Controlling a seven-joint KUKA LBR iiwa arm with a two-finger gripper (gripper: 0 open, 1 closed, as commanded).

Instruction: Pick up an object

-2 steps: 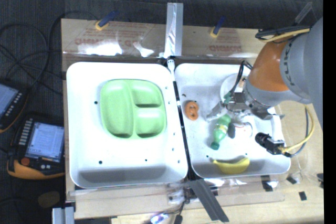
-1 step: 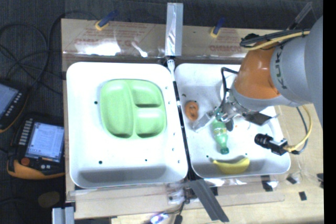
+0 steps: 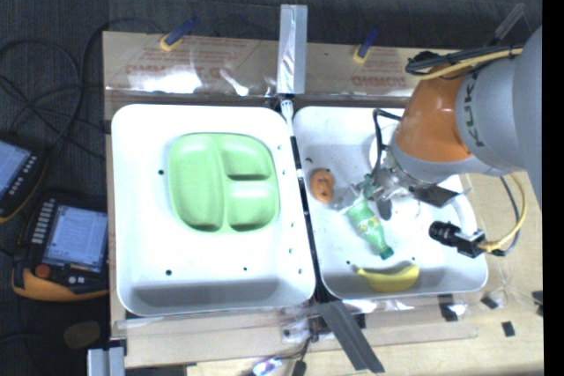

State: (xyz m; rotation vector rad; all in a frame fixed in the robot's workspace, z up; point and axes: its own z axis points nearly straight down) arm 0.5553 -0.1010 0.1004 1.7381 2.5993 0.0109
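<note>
In the right bin (image 3: pixel 335 129) a green plastic bottle (image 3: pixel 368 227) lies slanted, its cap toward the near right. My gripper (image 3: pixel 377 191) hangs low just above the bottle's far end, under the orange wrist band. A small orange-brown object (image 3: pixel 322 183) rests near the bin's left wall. A yellow banana (image 3: pixel 388 276) lies along the near wall. The arm hides the fingertips.
The left bin (image 3: pixel 132 260) holds a green divided tray (image 3: pixel 224 180) in its middle. A central ridge separates the two bins. Tablets and cables lie on the floor to the left of the bench.
</note>
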